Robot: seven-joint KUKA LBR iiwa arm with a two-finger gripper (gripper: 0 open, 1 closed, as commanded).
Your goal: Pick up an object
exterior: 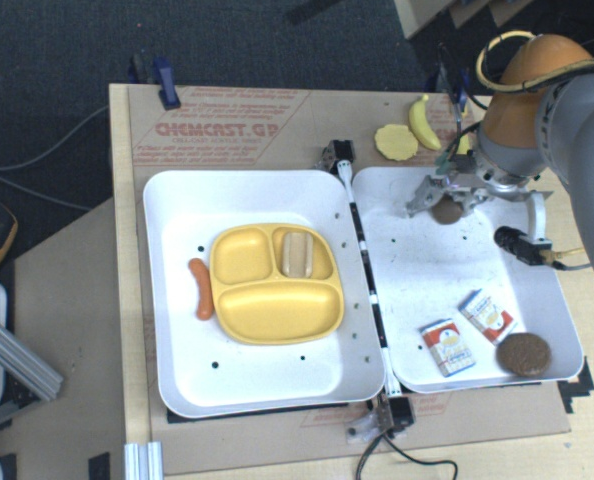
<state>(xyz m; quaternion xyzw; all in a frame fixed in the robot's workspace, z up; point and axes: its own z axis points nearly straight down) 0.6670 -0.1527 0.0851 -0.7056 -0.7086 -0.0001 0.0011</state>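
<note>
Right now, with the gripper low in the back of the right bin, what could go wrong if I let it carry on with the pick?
The gripper sits over a small brown thing near the right bin's back wall; closing there could nudge it away or scrape the wall. The two small cartons and the brown disc lie flat on the bin floor, so later picks there may slip.

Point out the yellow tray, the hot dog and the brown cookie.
yellow tray (pixel 272 313): camera view, bare floor of its large compartment.
hot dog (pixel 203 288): camera view, middle of its length.
brown cookie (pixel 525 354): camera view, centre of its top.
</note>
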